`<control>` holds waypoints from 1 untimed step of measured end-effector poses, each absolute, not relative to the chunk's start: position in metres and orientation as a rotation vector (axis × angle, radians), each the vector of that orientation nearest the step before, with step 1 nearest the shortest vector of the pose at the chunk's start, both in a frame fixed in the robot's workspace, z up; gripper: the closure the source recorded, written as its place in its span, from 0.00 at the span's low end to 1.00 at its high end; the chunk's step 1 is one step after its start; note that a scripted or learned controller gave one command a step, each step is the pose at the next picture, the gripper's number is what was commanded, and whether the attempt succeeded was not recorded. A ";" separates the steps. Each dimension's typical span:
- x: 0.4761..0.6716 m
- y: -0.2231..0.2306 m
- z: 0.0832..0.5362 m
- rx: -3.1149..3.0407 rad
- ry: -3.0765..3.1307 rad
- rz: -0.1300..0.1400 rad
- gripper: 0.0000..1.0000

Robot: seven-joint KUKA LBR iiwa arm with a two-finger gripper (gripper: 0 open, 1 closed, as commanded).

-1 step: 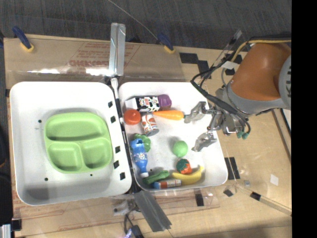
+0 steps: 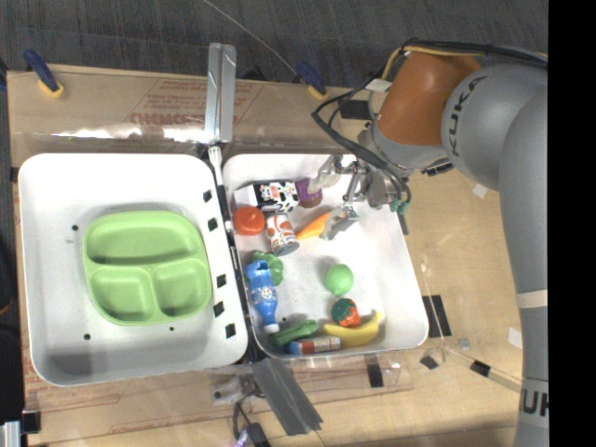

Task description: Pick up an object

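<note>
My gripper (image 2: 333, 196) hangs over the back of the right bin (image 2: 410, 277), open, with one finger near the bin's back wall and the other beside an orange carrot (image 2: 312, 223). Nothing sits between the fingers. A small purple object (image 2: 307, 194) lies just left of the gripper, next to a black-and-white carton (image 2: 277, 194). Further left are a red-orange round piece (image 2: 248, 219) and a small can (image 2: 282, 236). Nearer the front lie a green ball (image 2: 339, 277), a blue bottle (image 2: 264, 291), a red fruit (image 2: 345, 312), a banana (image 2: 361, 330) and a green vegetable (image 2: 293, 331).
The left bin (image 2: 37, 250) holds a green divided plate (image 2: 146, 266). A metal divider strip (image 2: 221, 91) runs back from between the bins. The grey arm (image 2: 494, 128) enters from the right over the bench. Blue clamps (image 2: 43, 73) sit at the back edge.
</note>
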State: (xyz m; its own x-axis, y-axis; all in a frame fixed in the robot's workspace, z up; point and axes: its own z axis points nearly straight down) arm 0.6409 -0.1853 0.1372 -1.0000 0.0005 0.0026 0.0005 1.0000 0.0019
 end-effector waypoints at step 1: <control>0.656 -0.146 0.096 0.019 -3.151 0.001 0.00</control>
